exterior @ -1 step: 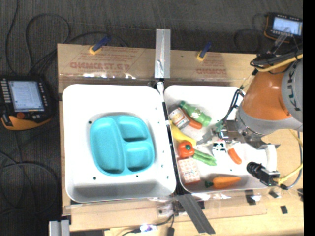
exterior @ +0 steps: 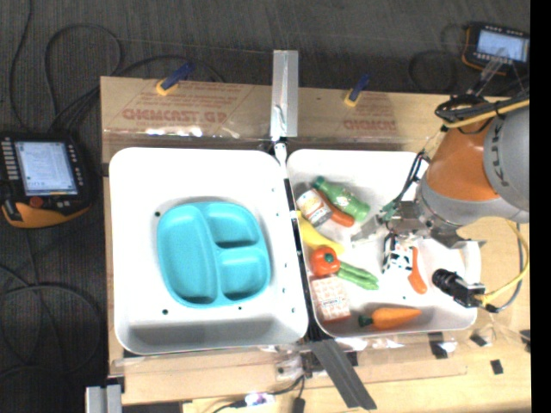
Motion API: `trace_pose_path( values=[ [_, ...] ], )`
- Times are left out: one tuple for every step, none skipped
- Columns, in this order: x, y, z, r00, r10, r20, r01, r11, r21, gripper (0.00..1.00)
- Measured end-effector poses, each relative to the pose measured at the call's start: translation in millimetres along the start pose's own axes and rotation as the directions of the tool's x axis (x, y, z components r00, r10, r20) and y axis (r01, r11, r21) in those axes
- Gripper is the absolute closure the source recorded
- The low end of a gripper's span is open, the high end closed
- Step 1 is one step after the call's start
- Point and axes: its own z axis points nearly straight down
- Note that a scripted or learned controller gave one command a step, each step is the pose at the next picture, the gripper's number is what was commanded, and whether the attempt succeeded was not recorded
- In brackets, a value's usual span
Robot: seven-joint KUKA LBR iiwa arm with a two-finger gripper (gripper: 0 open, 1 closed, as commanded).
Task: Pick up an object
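Two bins sit side by side on a bench: the left bin (exterior: 129,179) holds a tray (exterior: 211,252) at its centre, the right bin (exterior: 362,163) a scatter of items. In the right bin, a bottle (exterior: 342,199) lies at 11 o'clock with a jar (exterior: 313,206) just beside it at its 8 o'clock. A tomato (exterior: 325,260) sits toward 8 o'clock, a box (exterior: 330,298) at 7 and a carrot (exterior: 392,317) at 6. The gripper (exterior: 398,252) hangs over the bin's 3 o'clock side, the arm (exterior: 469,175) reaching in from 3 o'clock.

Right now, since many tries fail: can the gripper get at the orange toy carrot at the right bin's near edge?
Probably yes: the orange toy carrot lies uncovered, apart from neighbours, just beyond the gripper.
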Motion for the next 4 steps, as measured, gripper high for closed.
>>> trace_pose_path(
  values=[
    [-1, -27, -60, 0.997, -0.077, -0.005, 0.078, 0.997, 0.015, 0.00],
    [-17, -8, 3, 0.996, -0.093, 0.012, 0.093, 0.995, -0.022, 0.00],
    [-36, 27, 15, 0.973, -0.231, 0.023, 0.231, 0.973, -0.027, 0.00],
    [-34, 57, 16, 0.929, -0.369, 0.033, 0.370, 0.929, -0.022, 0.00]
  ],
)
